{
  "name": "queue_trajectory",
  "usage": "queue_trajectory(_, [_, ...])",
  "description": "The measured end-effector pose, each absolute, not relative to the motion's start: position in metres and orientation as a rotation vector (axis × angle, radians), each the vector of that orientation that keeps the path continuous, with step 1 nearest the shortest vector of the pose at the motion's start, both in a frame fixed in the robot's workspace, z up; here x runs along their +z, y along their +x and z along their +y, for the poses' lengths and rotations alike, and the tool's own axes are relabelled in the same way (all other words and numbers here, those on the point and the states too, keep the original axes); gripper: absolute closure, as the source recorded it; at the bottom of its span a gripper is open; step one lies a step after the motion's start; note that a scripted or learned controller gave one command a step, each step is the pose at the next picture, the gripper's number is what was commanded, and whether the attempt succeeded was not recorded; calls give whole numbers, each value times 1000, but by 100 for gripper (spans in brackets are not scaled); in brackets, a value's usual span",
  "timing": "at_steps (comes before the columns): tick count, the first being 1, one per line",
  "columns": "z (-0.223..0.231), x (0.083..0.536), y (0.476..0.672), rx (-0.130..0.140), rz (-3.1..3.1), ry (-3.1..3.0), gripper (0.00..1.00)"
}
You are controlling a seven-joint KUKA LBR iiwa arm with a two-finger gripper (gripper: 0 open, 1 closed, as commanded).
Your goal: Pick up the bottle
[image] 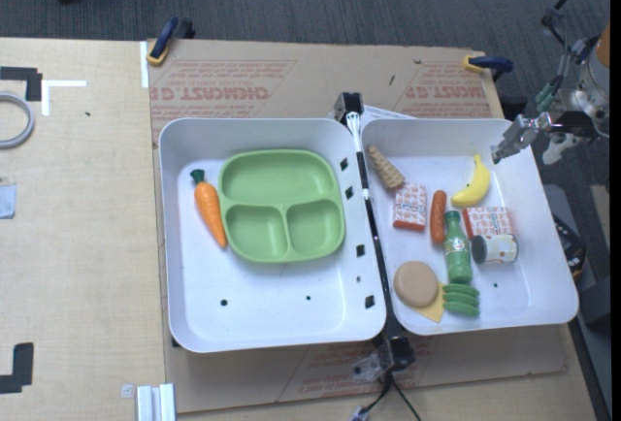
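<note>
Green bottle (457,249) lying in the right bin (543,288) between a burger bun (417,283) and a small cup (497,248), banana (473,184) further back, claw (522,140) over the far right rim, perhaps slightly open, holding nothing.

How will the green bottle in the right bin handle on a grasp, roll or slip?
The green bottle lies on its side, so its round body will probably roll if nudged. It looks like smooth plastic, so it may slip between the fingers. The hot dog and can crowd it, so they will likely get pushed.
</note>
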State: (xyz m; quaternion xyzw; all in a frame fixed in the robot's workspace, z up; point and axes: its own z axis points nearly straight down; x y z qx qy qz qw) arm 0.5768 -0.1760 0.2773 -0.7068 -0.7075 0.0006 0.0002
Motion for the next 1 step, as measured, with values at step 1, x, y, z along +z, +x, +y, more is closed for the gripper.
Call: queue_trajectory(1, [-176, 287, 577, 3, -2225, -2218, 100])
